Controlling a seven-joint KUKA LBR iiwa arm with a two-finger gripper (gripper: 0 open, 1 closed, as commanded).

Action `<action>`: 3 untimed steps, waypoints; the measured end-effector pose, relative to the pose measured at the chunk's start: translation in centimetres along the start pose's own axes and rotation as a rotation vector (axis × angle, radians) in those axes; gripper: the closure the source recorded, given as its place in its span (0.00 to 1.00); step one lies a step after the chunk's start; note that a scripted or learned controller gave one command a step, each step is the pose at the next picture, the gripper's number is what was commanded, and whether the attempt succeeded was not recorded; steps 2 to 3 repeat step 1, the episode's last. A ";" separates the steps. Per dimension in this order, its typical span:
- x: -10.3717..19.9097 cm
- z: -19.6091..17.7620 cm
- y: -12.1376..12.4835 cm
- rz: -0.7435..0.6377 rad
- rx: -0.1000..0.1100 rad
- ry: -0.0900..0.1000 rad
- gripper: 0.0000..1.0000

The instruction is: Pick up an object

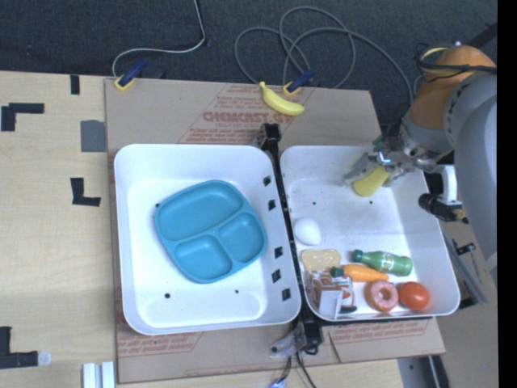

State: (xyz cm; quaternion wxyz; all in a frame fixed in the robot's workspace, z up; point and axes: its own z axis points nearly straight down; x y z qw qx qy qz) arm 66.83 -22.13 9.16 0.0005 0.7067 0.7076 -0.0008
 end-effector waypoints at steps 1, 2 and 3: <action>0.1 -1.0 0.0 -0.002 0.001 -0.001 1.00; 0.1 -1.0 0.0 -0.002 0.001 -0.001 1.00; 0.1 -1.0 0.0 -0.002 0.001 -0.001 1.00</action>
